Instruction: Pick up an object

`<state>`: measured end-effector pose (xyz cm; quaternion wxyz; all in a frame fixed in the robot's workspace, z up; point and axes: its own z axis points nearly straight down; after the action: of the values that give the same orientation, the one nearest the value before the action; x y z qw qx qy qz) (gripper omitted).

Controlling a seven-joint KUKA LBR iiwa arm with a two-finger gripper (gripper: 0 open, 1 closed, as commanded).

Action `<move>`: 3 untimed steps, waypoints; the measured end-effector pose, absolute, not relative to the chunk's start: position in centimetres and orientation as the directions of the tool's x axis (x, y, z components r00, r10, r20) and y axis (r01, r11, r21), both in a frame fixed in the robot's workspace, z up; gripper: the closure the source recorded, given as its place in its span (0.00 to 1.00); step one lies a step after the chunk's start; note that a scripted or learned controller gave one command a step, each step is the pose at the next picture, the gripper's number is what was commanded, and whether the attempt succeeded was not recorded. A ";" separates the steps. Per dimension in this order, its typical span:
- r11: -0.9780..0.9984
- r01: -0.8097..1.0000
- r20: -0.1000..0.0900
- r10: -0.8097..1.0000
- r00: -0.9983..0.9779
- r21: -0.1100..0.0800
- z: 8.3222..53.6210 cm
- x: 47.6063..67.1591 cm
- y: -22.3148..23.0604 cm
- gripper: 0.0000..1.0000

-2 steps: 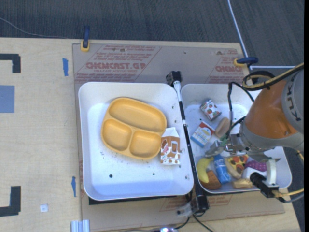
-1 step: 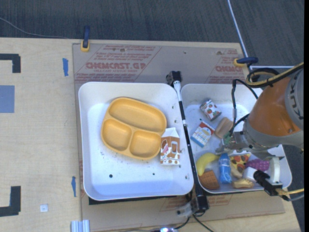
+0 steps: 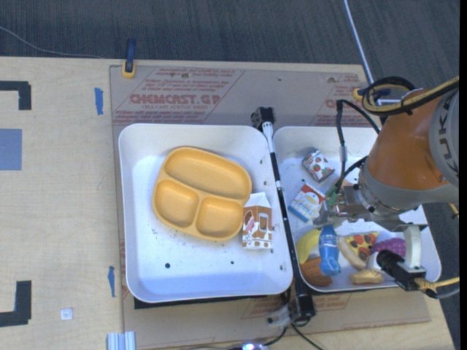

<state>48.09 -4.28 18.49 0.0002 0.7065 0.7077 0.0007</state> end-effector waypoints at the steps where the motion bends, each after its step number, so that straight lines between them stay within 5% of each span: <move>1: 0.002 1.000 0.000 1.000 -0.002 0.001 18.5 56.9 -1.2 1.00; 2: -0.001 1.000 0.000 1.000 0.001 -0.002 18.4 51.1 -3.7 1.00; 3: 0.000 1.000 0.001 1.000 0.001 -0.002 20.0 48.8 -4.3 1.00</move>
<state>48.80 -4.26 20.01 -0.0009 0.7073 0.7069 -0.0003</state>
